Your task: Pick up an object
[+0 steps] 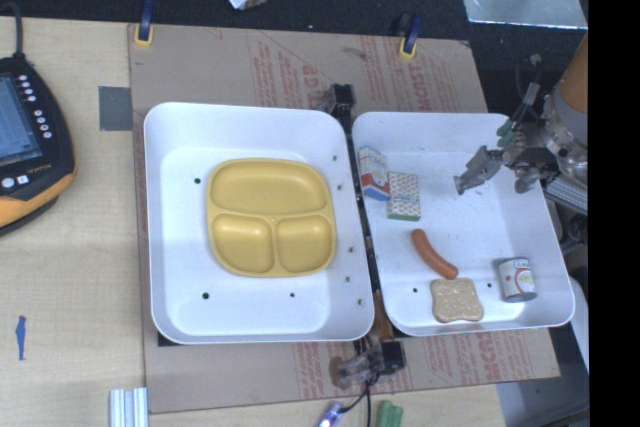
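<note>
Cardboard covered the counter (90, 245) under both bins. Spread and holding nothing, the gripper (500, 171) hovered over the right bin (560, 285); sausage (434, 254), toast (457, 300) and can (516, 278) lay below it, cartons (390, 185) to its left, none lifted yet.

The robot's two-finger gripper (500, 172) is dark grey metal with thin, pointy fingers (474, 174). Behind the fingers sits a chunky grey block with lighter silver parts. A thin dark cable (527, 87) sticks up above it. Farther back, a bit of the orange band (574, 73) shows on the arm.
</note>
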Controlling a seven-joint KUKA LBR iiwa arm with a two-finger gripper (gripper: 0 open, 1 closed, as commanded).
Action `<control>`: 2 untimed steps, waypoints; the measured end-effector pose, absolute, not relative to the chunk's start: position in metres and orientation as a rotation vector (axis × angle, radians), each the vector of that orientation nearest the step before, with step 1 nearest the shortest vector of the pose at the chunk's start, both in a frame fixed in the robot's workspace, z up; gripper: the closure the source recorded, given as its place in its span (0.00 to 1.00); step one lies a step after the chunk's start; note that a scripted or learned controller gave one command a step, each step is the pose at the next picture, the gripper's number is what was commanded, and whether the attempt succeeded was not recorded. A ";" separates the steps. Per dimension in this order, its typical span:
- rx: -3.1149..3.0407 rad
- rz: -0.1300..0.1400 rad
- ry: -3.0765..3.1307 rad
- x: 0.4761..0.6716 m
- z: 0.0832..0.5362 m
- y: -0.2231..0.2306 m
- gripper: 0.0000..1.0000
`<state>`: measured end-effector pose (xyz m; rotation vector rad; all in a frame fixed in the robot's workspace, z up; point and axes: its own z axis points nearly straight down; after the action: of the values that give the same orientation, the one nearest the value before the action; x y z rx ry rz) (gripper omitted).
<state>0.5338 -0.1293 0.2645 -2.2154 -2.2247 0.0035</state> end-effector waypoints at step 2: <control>-2.213 0.007 -2.226 0.523 0.091 -0.099 0.00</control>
<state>0.5234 -0.0994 0.0909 -2.2126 -2.2255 0.0066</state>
